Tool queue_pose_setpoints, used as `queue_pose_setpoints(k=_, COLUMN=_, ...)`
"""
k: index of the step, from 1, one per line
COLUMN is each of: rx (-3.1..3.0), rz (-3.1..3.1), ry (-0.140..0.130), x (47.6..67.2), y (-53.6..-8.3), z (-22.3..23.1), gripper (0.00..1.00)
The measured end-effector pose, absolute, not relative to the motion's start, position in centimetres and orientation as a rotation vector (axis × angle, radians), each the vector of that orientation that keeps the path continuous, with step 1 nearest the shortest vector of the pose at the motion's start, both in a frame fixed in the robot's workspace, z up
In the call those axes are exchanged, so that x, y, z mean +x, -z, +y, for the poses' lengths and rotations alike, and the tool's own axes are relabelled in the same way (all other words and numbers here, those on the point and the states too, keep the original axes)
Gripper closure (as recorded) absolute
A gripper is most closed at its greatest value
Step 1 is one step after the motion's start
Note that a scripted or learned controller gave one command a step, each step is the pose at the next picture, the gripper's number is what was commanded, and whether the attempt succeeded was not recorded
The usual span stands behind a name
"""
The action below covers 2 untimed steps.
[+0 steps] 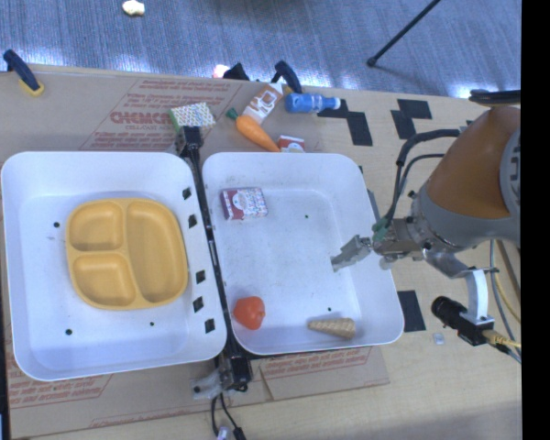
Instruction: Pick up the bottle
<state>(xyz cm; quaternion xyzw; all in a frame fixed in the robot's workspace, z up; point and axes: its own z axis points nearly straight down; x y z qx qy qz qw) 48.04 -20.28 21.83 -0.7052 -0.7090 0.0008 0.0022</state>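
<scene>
Count: two white bins (284, 168) (18, 246). One yellow divided plate (126, 252). One tomato (249, 313), one cone (334, 326), one red packet (244, 203). On counter (119, 108): two bottles (309, 104) (264, 102), one carrot (255, 133).

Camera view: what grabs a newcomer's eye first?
Probably the yellow divided plate lying in the left bin, then the arm's orange band at the right, with the gripper low over the right bin's right side. In that bin lie a red tomato, a cone and a small red packet; the blue bottle lies on the cardboard beyond the bins, beside a carrot.
</scene>
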Motion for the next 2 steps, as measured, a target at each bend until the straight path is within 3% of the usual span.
queue_pose_setpoints(k=1, rx=-2.625, rz=-1.704, ry=-0.002, x=47.6, y=-9.1, z=-20.1, gripper=0.00)
queue_pose_setpoints(k=2, rx=-2.623, rz=-1.707, ry=-0.003, x=47.6, y=-10.1, z=-20.2, gripper=1.00)
